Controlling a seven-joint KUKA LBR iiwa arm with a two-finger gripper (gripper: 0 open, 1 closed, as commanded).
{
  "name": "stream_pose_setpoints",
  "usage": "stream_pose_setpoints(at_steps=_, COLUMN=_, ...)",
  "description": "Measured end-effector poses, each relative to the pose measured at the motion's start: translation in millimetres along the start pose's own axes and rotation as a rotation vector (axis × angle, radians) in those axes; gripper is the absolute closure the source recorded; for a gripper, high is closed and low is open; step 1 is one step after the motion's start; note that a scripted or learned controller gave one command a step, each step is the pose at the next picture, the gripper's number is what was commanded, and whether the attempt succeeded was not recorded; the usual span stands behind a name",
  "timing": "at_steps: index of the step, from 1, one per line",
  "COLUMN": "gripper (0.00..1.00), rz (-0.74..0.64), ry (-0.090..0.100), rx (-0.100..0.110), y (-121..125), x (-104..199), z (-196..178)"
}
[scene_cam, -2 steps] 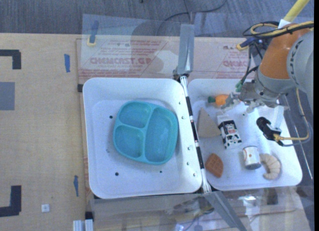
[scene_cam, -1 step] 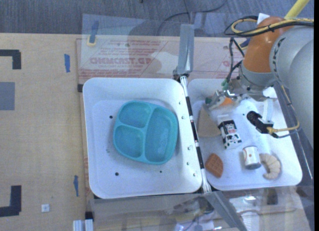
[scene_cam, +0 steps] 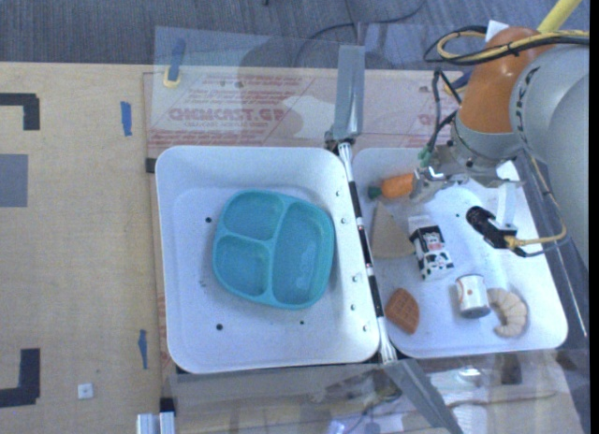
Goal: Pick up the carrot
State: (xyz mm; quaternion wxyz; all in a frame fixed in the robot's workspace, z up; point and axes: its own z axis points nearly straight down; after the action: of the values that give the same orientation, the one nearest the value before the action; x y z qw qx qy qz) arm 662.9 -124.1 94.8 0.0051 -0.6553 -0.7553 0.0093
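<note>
carrot (scene_cam: pixel 399 185), claw (scene_cam: pixel 427 178) touching it

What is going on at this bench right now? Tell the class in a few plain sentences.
A grey robot arm reaches into the right bin, its gripper right beside the carrot at the bin's far left corner. The carrot lies on the bin floor, not lifted. A cookie, a small can and a croissant lie nearer the front. The left bin holds a teal divided plate.

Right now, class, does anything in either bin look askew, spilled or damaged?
Nothing looks spilled or broken. The blue divided plate lies slightly askew in the left bin. The carrot lies by the gripper in the right bin.
</note>
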Motion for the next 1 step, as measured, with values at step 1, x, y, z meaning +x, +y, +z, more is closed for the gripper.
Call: stream_pose_setpoints(at_steps=1, gripper=1.00, rz=0.339, ry=0.007, rx=-0.022, y=6.5, x=25.9, z=-113.8)
